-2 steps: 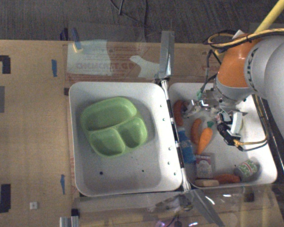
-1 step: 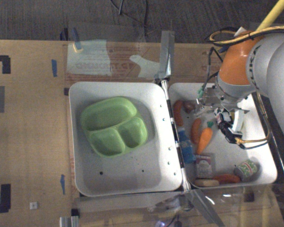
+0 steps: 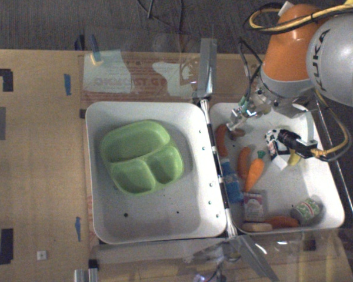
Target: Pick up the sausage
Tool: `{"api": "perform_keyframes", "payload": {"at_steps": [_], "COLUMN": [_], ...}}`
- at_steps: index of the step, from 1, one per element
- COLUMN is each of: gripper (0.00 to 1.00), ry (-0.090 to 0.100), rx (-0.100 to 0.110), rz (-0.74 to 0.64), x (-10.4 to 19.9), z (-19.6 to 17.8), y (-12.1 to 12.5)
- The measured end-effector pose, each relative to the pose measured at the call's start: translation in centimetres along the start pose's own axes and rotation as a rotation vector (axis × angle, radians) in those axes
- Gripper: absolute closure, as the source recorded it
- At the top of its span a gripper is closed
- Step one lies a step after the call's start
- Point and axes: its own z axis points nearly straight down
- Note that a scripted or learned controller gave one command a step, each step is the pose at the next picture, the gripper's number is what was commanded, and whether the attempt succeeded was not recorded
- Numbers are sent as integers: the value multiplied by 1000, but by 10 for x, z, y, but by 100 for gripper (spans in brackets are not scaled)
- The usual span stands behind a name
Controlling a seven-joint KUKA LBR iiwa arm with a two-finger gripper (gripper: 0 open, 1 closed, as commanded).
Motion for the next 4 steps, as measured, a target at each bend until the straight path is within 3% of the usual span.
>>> {"api": "perform_keyframes", "payload": {"at_steps": [1, 2, 3, 4], "gripper": [100, 100, 100, 100], "ry": [0, -1, -2, -4], "rx": [1, 4, 10, 12], "rz": [842, 1055, 1322, 1316], "x": [-73, -45, 47, 48], "z": [99, 0, 2, -7], "y": [2, 14, 46, 47]}}
